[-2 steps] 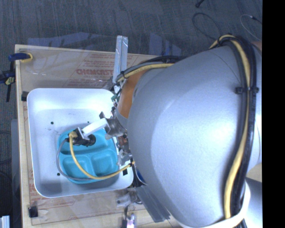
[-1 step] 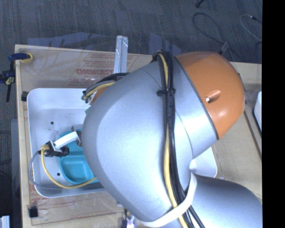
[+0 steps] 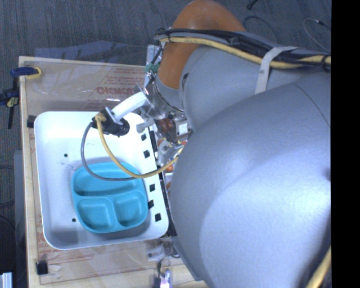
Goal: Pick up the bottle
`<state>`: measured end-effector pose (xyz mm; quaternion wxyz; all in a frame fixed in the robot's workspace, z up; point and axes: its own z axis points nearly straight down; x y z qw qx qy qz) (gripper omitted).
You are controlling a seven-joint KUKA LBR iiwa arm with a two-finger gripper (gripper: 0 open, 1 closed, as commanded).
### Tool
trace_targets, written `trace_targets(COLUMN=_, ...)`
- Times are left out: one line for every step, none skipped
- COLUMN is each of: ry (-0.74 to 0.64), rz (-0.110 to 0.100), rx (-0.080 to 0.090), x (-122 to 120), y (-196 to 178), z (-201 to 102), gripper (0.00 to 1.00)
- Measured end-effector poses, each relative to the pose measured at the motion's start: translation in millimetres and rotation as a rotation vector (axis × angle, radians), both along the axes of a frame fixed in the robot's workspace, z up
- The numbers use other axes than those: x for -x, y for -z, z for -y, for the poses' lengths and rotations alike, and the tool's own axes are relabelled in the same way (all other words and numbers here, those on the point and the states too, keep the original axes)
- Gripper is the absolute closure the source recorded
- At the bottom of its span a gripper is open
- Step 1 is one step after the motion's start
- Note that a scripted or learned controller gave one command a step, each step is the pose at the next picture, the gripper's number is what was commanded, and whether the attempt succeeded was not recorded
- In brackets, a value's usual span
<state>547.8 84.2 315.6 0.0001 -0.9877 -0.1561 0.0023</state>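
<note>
My big grey arm (image 3: 253, 169) with its orange band (image 3: 205, 17) reaches across from the right and covers nearly the whole right bin. The gripper's body (image 3: 166, 130) hangs over the divider between the two bins, near the far right corner of the left bin. A white bracket (image 3: 128, 106) with a black plug sticks out from it to the left. The arm hides whatever lies in the right bin.
The left white bin (image 3: 50, 169) holds a blue three-compartment tray (image 3: 109, 197) at its near side. A grey-and-yellow cable (image 3: 90, 163) loops from the wrist down over the tray. The wooden bench (image 3: 73, 76) shows behind the bin, with a blue clamp (image 3: 22, 72) at its far left corner.
</note>
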Motion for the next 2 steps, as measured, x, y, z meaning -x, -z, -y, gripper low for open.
trace_targets(ry=0.076, rz=-0.004, rx=0.002, x=72.0, y=160.6, z=-83.2, gripper=0.00)
trace_targets(ry=0.070, rz=-0.006, rx=0.002, x=71.3, y=151.4, z=-83.4, gripper=1.00)
